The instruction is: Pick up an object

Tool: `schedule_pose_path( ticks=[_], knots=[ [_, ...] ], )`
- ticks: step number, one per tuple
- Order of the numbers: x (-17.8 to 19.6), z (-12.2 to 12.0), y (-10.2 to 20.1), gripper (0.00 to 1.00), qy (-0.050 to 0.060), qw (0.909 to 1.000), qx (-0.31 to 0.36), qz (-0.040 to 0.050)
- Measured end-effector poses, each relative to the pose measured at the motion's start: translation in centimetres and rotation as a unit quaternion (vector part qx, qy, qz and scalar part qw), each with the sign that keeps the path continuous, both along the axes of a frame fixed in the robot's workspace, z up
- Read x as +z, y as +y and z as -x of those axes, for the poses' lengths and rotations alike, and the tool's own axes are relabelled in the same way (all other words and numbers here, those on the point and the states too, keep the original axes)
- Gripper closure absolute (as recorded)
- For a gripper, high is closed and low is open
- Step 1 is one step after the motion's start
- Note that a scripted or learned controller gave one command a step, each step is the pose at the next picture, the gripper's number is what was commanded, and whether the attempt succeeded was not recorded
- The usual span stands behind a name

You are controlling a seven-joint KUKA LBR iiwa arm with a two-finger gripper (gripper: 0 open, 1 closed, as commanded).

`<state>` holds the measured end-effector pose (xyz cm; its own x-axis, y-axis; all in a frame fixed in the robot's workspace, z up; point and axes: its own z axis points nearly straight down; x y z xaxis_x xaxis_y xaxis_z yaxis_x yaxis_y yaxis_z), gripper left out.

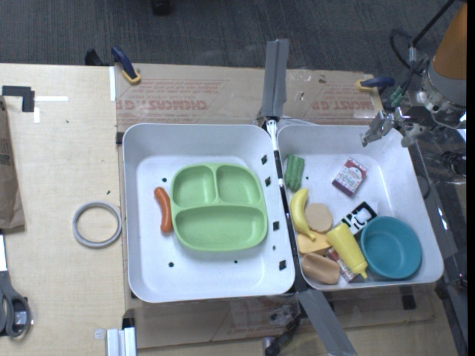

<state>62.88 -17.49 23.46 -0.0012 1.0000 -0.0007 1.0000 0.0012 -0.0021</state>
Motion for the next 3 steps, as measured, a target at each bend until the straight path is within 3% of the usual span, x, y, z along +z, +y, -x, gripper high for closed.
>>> schedule_pose_path(
  ticks=[1, 2, 3],
  knots=[
    [-13.9, 0.4, 1.6, 0.0, -0.001, 0.9999, -0.012, 0.0004],
    [-14.3, 3.7, 5.1, 0.0, 0.0, 1.0, -0.006, -0.0002],
    [-13.4, 3.8, 4.9, 1.0, 0.0, 1.0, -0.008, 0.0]
  ],
)
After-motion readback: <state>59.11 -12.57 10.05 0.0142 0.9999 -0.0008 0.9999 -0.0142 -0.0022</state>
